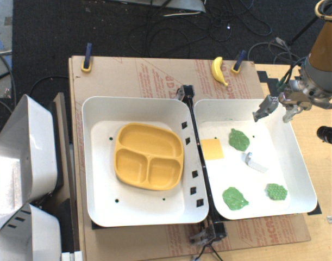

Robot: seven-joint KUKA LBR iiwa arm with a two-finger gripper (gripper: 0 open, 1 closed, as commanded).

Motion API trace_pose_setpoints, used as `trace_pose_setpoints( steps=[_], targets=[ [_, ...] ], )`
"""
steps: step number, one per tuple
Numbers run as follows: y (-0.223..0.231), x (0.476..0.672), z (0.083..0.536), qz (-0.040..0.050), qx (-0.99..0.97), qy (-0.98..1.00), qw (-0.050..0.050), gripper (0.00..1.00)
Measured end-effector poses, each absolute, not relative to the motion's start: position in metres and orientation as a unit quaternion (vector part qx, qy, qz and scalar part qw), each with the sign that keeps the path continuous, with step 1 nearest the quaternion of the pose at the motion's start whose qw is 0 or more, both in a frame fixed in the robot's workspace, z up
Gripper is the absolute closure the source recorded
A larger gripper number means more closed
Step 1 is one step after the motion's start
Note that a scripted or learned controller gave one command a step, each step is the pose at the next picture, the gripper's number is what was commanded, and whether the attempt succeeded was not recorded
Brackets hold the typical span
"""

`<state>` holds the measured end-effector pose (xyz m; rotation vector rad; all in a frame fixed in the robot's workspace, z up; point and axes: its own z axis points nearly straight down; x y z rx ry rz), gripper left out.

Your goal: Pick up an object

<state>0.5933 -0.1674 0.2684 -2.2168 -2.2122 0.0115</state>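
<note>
The right bin (296, 162) holds a yellow square slice (212, 149), a small grey-white piece (254, 162) and three green lumps: one near the back (239, 140), one at the front (234, 198), and a knobbly one at the front right (276, 191). My gripper (276, 110) hangs over the bin's back right corner, above and to the right of the back green lump. Its two fingers stand spread apart with nothing between them.
The left bin (95, 162) carries a yellow divided plate (149, 156). A yellow banana (219, 71) lies on the cardboard behind the bins, beside a blue clamp (238, 61). Another clamp (87, 57) sits at the back left. White containers (19, 156) stand left of the bench.
</note>
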Motion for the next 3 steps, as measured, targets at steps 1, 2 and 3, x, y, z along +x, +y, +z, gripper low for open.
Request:
trace_pose_setpoints(
  steps=[1,2,3],
  targets=[
    [-0.167,0.595,0.276,0.0002,-0.707,-0.707,0.000,0.00],
    [-0.167,0.596,0.233,0.0012,-0.707,-0.707,0.001,0.00],
    [-0.160,0.604,0.181,0.0010,-0.706,-0.708,0.001,0.00]
  ],
)
